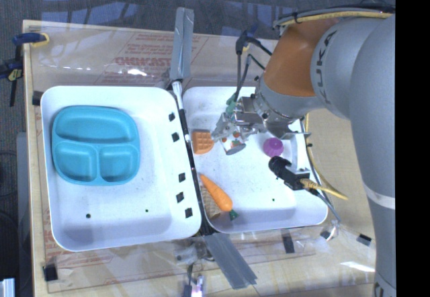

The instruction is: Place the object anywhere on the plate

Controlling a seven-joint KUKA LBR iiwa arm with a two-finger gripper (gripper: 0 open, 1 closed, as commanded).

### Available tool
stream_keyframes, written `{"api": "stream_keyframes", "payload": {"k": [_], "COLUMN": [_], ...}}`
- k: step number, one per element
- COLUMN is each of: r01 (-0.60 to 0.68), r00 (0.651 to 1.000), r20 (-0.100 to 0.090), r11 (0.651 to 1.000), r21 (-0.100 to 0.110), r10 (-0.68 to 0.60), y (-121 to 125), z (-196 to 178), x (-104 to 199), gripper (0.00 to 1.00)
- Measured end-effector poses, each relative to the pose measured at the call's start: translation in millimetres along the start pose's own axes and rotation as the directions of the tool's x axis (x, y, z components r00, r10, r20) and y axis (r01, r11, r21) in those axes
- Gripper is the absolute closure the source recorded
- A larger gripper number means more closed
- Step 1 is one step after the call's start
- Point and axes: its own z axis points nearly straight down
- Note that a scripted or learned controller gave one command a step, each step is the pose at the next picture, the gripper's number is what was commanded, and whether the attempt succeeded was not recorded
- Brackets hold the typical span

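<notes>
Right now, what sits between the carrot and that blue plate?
In the camera view, between the carrot and the blue plate lie bare white bin floor and the two bins' adjoining rims, with small black clips.

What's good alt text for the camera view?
The gripper hangs over the right bin, near an orange block, a purple ball and a carrot. The blue plate lies in the left bin.

**Gripper over right bin, plate in left**

My gripper (232, 136) hangs over the right bin (306, 211), just beside an orange block (202, 141). Carrot (218, 196) lies nr the bin's front-left, purple ball (273, 147) beside my wrist. Blue plate (95, 144) sits in the left bin (154, 211).
</notes>
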Motion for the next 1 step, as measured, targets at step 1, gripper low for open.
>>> {"api": "stream_keyframes", "payload": {"k": [1], "r01": [0.095], "r00": [0.996], "r20": [0.000], "r11": [0.996], "r21": [0.002], "r10": [-0.095], "y": [46.2], "z": [31.9], "x": [54.8], "gripper": [1.00]}}
